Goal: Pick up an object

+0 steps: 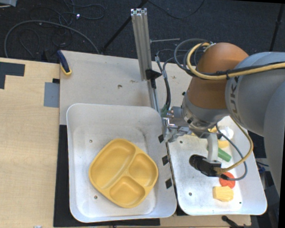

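- A pale wooden desk (12, 140) with a few dark grey patches fills the left of the view. Behind it is a dark floor strewn with thin black cables (41, 27).
- A grey board (101, 78) lies on the desk under two shallow white bins with rounded corners, set side by side and almost touching.
- A ribbed aluminium post (141, 42) stands upright behind the bins. A small blue and yellow tool (64, 63) lies at the board's back left corner.
- The grey arm (262, 96), with its glossy orange band (216, 77), reaches in from the right. Its wrist hangs over the back inner corner of the right bin (190, 198), close to the wall shared with the left bin (78, 116).
- The wrist hides the jaws, so I cannot tell whether they are open or closed.
- Four small pieces lie in the right bin, all on its outer side and apart from the wrist end:
  - one little yellow piece (222, 144) furthest back
  - one green block (224, 154) just in front of it
  - one red piece (227, 181) nearer the front
  - one blocky yellow piece (223, 193) just beside the red one
- One plate (123, 172) lies flat in the left bin, well apart from the wrist. It is smooth yellow plastic, a rounded square divided into three compartments and turned at an angle.
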Controlling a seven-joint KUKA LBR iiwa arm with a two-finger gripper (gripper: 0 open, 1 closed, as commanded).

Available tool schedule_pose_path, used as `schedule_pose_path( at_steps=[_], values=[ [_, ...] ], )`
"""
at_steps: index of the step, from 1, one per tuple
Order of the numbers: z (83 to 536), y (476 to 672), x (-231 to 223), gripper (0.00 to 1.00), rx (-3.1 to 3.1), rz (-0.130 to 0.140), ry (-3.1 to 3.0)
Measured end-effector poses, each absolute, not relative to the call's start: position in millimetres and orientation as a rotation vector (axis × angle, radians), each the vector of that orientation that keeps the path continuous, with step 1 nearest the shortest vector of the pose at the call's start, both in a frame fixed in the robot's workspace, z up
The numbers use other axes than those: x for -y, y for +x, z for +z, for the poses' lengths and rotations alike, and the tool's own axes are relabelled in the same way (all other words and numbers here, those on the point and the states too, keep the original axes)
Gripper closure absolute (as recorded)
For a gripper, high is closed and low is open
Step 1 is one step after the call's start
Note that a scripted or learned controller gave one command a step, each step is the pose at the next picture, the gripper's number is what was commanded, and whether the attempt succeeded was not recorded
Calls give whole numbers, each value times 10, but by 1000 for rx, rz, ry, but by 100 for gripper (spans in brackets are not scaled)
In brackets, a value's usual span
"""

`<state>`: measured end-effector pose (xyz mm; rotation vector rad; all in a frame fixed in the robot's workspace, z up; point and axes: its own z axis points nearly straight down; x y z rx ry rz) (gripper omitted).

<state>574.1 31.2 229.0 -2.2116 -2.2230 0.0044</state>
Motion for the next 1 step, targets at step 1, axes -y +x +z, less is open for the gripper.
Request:
schedule_pose_path(
  at_steps=[1],
  values=[
    [2360, 5721, -778, 100, 2225, 4, -2216]
  ],
)
